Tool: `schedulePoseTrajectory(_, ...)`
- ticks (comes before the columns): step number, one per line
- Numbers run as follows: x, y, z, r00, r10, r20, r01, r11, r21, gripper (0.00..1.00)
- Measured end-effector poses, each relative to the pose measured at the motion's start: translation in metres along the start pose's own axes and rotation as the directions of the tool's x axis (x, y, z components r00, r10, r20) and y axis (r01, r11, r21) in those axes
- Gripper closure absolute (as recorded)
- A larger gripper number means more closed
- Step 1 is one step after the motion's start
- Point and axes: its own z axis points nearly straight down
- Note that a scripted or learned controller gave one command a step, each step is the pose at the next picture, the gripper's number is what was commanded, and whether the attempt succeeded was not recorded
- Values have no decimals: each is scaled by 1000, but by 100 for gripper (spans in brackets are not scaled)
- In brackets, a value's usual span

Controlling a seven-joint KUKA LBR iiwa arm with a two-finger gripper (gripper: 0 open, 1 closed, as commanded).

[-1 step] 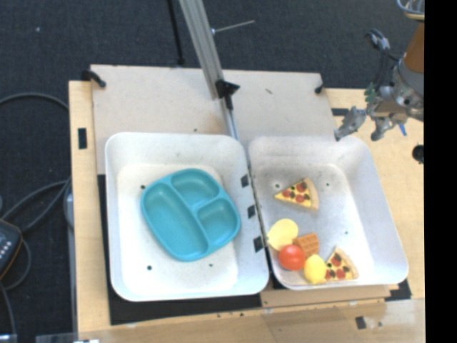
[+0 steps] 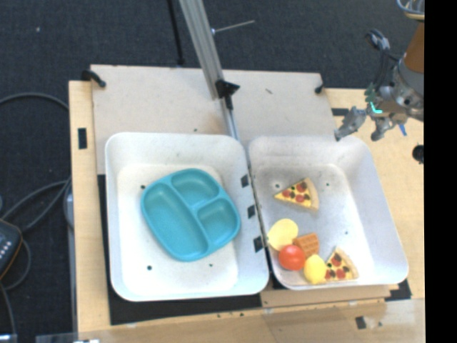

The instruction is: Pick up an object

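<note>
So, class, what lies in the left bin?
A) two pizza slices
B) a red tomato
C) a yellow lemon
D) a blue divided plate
D: the blue divided plate sits alone in the left bin, while the pizza slices and other toy food lie in the right bin.

Fixed overhead camera, slanted down, both bins (image 2: 178, 143) framed
</note>
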Motion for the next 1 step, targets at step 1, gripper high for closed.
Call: schedulePoseTrajectory(1,0,10,51,1000,0,-2,0,1000,4,0)
